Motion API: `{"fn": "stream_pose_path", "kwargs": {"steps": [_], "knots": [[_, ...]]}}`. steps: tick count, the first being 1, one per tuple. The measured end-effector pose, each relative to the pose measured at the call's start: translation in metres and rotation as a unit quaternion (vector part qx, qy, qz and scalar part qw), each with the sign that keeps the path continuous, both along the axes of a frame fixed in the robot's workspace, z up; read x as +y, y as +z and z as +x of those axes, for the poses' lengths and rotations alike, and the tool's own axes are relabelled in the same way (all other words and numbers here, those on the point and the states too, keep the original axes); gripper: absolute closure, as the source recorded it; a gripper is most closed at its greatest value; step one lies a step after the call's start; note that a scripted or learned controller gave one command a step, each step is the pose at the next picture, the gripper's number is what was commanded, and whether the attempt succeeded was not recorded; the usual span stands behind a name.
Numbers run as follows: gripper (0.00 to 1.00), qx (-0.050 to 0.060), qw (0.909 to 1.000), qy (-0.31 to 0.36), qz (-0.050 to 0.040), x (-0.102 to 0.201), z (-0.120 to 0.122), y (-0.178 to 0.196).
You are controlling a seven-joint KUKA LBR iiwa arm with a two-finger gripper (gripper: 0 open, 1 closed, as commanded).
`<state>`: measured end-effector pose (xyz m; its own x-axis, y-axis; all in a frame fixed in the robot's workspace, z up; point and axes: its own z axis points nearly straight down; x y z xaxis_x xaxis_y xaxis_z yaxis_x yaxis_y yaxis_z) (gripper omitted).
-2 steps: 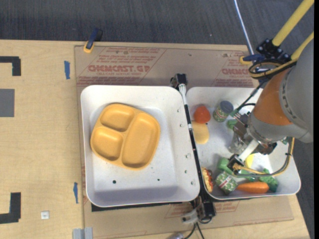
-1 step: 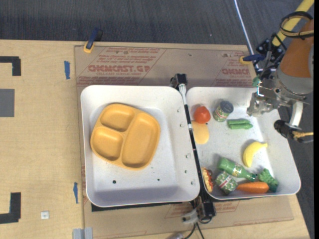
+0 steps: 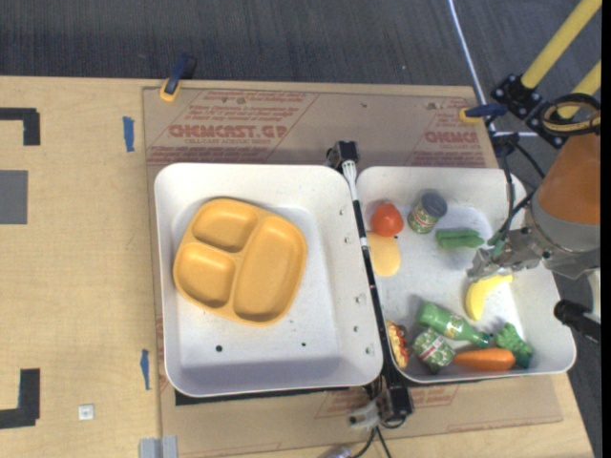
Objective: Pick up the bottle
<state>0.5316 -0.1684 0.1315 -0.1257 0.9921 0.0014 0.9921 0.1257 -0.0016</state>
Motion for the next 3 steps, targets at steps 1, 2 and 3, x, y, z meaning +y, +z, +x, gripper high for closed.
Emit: {"fn": "stream_pose_path", "kwargs": {"steps": [1,2,3], "knots": [[1.0,-0.003,0.9774,0.211,-0.0006,-0.035,-0.009,-0.044],[1.0,-0.005,0.9555,0.295,-0.0022,-0.019,0.086,-0.044],[1.0,-0.003,0.964,0.266,-0.0024,-0.052,0.01,-0.044]]}}
